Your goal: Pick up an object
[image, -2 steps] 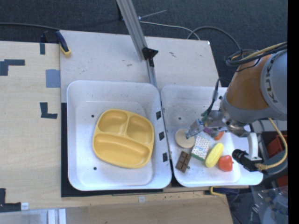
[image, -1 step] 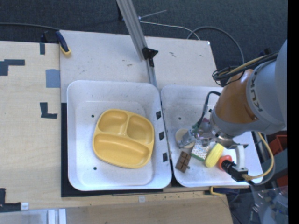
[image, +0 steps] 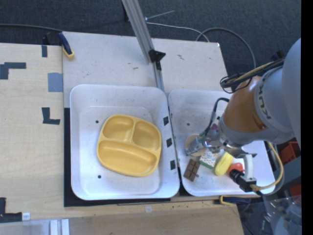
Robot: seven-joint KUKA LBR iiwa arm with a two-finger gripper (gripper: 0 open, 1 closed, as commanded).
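Camera view: fingers [image: 201, 145], state I cannot tell, sit in the right bin [image: 183, 102]; the chocolate bar [image: 191, 169] lies at seven o'clock, long axis one-to-seven.

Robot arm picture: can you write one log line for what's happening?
gripper: low in right bin, fingers unclear | beside: chocolate, yellow toy | left bin: yellow tray

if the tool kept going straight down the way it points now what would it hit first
Probably the small clutter under the tool in the right bin, near the brown chocolate bar; depth is unclear from above.
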